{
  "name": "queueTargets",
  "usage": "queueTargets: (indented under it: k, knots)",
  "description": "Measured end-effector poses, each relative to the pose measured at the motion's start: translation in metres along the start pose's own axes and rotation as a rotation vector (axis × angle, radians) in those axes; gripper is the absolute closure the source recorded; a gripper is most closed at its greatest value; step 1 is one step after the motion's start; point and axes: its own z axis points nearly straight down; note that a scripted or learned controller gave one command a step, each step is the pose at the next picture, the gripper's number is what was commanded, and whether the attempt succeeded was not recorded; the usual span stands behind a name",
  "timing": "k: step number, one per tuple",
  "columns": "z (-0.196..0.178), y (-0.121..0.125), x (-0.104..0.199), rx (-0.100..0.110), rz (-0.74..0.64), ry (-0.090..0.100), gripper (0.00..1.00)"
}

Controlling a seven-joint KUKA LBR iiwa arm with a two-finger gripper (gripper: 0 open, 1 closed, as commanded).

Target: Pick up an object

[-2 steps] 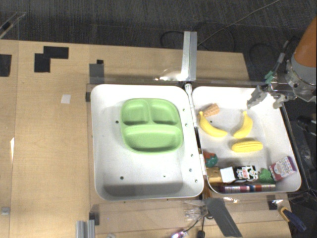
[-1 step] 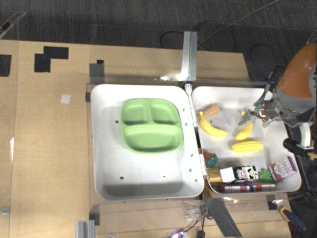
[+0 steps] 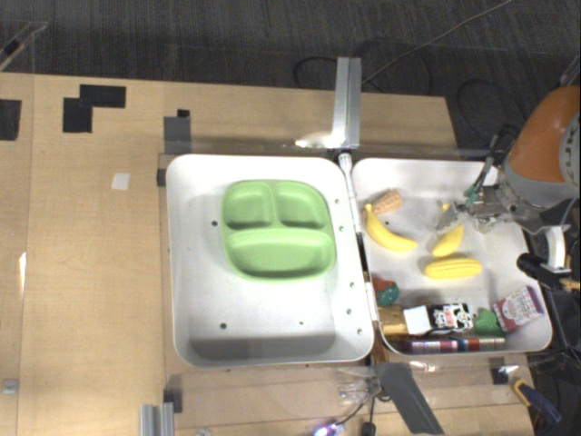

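Small yellow piece (image 3: 448,240) in right bin (image 3: 427,173), just below-left of gripper (image 3: 472,205); contact unclear. Finger state: cannot tell. Banana (image 3: 388,234) left of it, corn cob (image 3: 453,268) below. Green tray (image 3: 276,229) in left bin (image 3: 191,262).

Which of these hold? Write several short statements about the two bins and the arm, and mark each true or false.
1. The green divided plate lies in the left bin. True.
2. The banana lies on the green divided plate. False: it lies in the right bin, beside the corn cob.
3. The arm reaches in over the right bin's far right part. True.
4. The marker lies along the left bin's far wall. False: it lies along the right bin's near wall.
5. The purple carton sits in the right bin's near right corner. True.
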Motion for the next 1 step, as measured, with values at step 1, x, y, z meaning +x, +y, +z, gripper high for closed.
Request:
queueTargets:
  k: [1]
  knots:
    - [-0.0112,0.0032,0.0012,-0.006,-0.001,0.002,1.0]
